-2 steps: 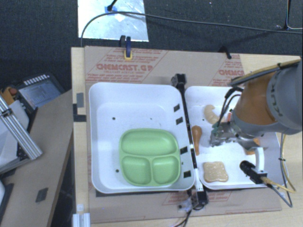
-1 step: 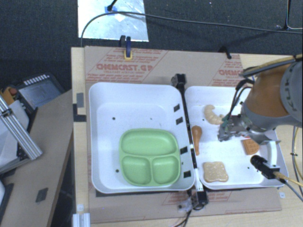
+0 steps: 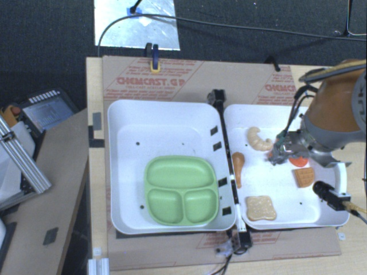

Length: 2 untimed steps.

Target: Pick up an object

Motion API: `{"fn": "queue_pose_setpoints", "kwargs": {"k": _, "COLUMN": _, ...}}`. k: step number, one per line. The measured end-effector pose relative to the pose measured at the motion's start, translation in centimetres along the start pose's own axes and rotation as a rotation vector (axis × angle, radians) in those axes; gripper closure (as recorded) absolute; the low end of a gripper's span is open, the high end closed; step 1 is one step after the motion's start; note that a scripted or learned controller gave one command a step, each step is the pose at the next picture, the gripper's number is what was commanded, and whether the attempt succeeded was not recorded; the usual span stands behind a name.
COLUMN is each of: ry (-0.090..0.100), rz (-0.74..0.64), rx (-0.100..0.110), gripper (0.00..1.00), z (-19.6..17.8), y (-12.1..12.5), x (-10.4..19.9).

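Observation:
The right bin [image 3: 269, 112] holds several toy foods: a pale curved piece [image 3: 258, 139] near the back, a brown drumstick-shaped piece [image 3: 237, 168] by the left wall, a slice of toast [image 3: 261, 208] at the front, an orange cracker [image 3: 304, 177] and a red round piece [image 3: 298, 161]. My gripper [image 3: 277, 155] hangs low in the right bin, just left of the red piece and right of the curved piece. The arm's wrist covers part of the red piece.
A green three-compartment plate [image 3: 180, 189] lies in the left bin [image 3: 129, 153]. A black divider clip strip [image 3: 223, 148] runs between the bins. A clamp [image 3: 153, 57] sits on the board behind. A side table [image 3: 34, 171] with gear stands at the left.

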<state>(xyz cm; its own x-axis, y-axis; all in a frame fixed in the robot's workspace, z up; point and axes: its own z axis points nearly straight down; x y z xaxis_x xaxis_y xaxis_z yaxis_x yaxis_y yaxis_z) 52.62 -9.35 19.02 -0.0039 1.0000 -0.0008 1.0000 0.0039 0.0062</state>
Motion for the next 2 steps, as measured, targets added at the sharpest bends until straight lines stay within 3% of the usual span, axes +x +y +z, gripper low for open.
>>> {"fn": "queue_pose_setpoints", "kwargs": {"k": 1, "ry": 0.0, "rz": 0.0, "rx": 0.0, "gripper": 1.0, "z": -3.3, "y": 0.2, "x": 0.0}}
{"fn": "queue_pose_setpoints", "kwargs": {"k": 2, "ry": 0.003, "rz": -0.005, "rx": 0.002, "gripper": 1.0, "z": -4.2, "y": 2.2, "x": 4.3}}
